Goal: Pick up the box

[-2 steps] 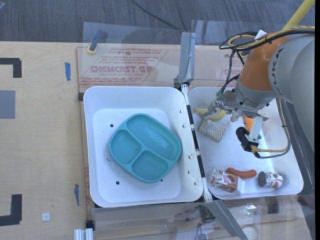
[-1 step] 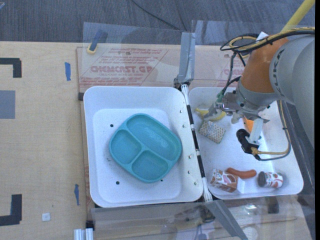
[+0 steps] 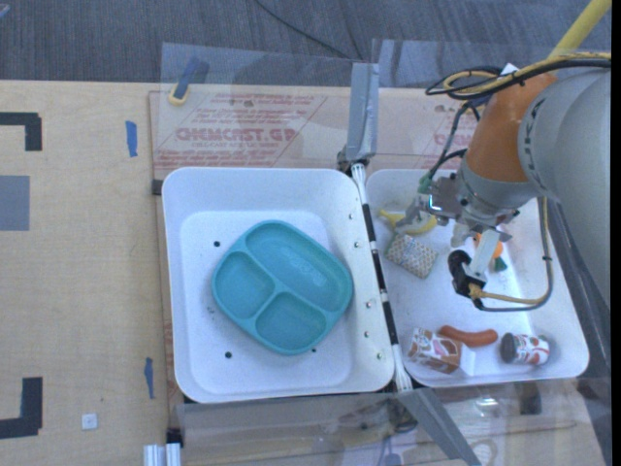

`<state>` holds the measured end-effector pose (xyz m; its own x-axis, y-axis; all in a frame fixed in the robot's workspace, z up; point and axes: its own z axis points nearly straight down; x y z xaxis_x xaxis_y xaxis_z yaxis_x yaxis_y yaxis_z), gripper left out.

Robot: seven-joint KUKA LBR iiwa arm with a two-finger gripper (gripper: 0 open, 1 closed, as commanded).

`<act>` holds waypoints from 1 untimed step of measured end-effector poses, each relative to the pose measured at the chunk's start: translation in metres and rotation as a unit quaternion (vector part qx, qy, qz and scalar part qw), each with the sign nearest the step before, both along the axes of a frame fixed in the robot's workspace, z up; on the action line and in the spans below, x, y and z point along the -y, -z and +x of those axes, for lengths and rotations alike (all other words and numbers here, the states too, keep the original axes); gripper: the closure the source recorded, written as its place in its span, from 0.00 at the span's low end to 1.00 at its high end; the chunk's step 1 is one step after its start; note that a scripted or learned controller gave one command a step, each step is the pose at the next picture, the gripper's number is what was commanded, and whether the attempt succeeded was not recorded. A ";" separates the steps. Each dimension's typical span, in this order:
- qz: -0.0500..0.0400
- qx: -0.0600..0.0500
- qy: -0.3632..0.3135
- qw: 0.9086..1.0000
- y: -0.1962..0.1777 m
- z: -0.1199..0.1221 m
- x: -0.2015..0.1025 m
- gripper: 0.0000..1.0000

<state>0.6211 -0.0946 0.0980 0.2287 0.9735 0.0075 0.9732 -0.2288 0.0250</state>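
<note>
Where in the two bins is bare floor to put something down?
Left bin: bare floor between the teal plate and the far rim. Right bin: a patch between box and sausage; crowded along its near edge and under the arm.

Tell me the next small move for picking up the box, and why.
Probably ease the gripper a little down-left in the view, over the patterned box: it lies loose in the right bin beside the banana, with the gripper just off its upper right.
</note>
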 end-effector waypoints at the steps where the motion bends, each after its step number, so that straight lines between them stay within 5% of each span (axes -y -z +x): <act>1: 0.002 0.002 0.031 1.000 -0.001 -0.009 0.003 0.00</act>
